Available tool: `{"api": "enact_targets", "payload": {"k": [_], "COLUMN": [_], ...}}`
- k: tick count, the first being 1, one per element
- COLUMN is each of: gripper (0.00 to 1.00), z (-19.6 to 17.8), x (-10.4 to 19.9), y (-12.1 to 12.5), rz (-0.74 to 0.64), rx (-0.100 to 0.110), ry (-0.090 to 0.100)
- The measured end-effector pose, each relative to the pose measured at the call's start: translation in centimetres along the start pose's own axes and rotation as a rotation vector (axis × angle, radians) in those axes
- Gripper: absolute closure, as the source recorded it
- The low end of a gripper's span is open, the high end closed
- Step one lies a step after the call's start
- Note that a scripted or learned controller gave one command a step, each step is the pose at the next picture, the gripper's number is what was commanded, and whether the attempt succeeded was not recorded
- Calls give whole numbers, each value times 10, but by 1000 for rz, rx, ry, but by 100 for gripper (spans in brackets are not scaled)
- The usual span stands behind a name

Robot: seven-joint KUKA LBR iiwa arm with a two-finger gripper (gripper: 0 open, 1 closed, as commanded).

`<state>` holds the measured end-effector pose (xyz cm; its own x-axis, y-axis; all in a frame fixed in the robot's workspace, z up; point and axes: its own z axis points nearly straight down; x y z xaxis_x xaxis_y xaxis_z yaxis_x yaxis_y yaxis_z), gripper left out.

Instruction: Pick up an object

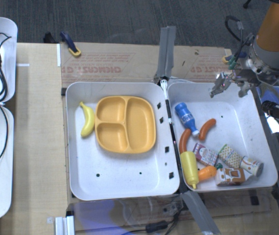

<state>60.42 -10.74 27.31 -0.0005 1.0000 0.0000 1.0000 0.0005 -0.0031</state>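
The end effector (231, 86) hangs above the right bin's (237, 109) far edge, apparently open and empty. No pick has begun. Next, I'd guess, it descends toward the blue bottle (185, 117).

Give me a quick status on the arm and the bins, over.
Gripper above right bin's far edge, holding nothing visible. Blue bottle and sausage nearest. Nothing blocking them.
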Motion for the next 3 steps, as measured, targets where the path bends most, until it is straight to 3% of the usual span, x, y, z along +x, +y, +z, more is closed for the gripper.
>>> {"api": "enact_targets", "payload": {"k": [1,2,3], "gripper": [0,0,0], "z": [118,81,170], "x": [5,15,2], "y": [26,46,15], "rz": [-299,-407,-489], "rx": [-2,-5,-5], "ry": [-1,-2,-1]}}
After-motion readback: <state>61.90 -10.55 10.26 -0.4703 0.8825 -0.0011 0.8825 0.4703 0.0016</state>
